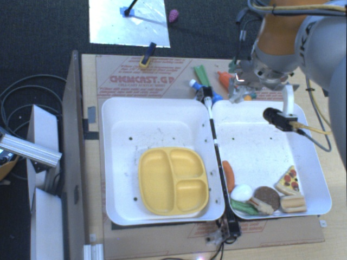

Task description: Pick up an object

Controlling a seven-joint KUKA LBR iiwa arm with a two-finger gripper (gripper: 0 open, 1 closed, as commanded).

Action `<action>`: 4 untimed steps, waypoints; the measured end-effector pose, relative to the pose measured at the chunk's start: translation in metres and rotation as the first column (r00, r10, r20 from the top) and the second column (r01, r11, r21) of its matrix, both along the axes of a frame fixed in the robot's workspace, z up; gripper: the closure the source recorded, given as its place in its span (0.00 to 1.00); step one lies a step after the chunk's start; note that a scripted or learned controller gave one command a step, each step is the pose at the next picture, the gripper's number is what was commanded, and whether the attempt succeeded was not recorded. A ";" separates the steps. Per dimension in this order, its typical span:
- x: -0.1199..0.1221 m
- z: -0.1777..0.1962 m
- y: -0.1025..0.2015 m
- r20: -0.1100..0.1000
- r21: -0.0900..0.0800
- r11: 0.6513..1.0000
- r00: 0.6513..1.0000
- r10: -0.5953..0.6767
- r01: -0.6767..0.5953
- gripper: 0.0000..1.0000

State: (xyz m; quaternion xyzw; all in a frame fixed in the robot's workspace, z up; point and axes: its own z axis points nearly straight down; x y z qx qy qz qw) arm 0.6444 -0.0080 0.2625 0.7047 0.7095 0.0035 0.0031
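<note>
Poised over the far rim of the right-hand shallow white plastic bin [312, 161], the two-finger gripper [242, 91] hangs below the grey arm's orange band [293, 4]; whether it is wide, narrow or holding anything cannot be told, as the wrist hides it.

All the toy food lies heaped in that bin's near corner, well apart from the gripper. A slim orange carrot [229, 175] lies against the bin's left wall. Just nearer than it sits a white egg-shaped piece [242, 192], with a green bean-like piece [245, 207] at the near rim. Beside these are a round brown patty [267, 197], a tan bread roll [293, 203] and a triangular pizza slice [288, 180].

Left of that bin, the neighbouring white bin [116, 145] carries a yellow three-compartment plastic tray [173, 180].
</note>
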 end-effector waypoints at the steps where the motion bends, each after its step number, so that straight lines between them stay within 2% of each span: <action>1: -0.028 -0.033 -0.049 -0.011 -0.002 1.000 1.000 -0.010 0.010 1.00; 2: 0.020 -0.061 0.024 -0.006 0.001 1.000 1.000 0.004 -0.004 1.00; 3: 0.025 -0.020 -0.057 -0.003 -0.004 1.000 1.000 -0.011 0.011 1.00; 4: 0.019 -0.015 -0.034 -0.006 -0.001 1.000 1.000 -0.002 0.002 1.00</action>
